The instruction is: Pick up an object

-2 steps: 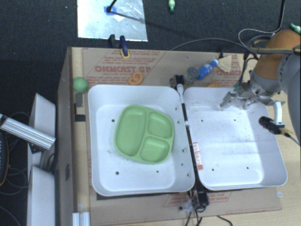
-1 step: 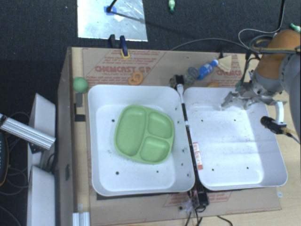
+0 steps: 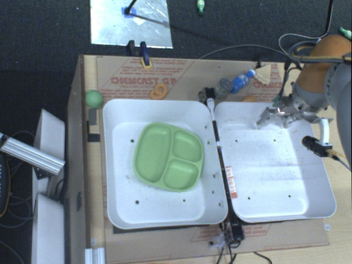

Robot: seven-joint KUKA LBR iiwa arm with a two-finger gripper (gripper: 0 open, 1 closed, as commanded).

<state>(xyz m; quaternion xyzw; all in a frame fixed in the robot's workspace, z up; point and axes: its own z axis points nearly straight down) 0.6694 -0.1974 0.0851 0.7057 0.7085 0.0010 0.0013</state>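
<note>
My gripper [image 3: 268,117] hangs over the right bin's [image 3: 286,202] far edge, grip state unclear; green tray [image 3: 168,157] in left bin looks light, stiff, slick — pinch its rim.

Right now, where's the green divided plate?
The green divided plate lies in the left white bin, near its middle, left of the seam between bins.
</note>
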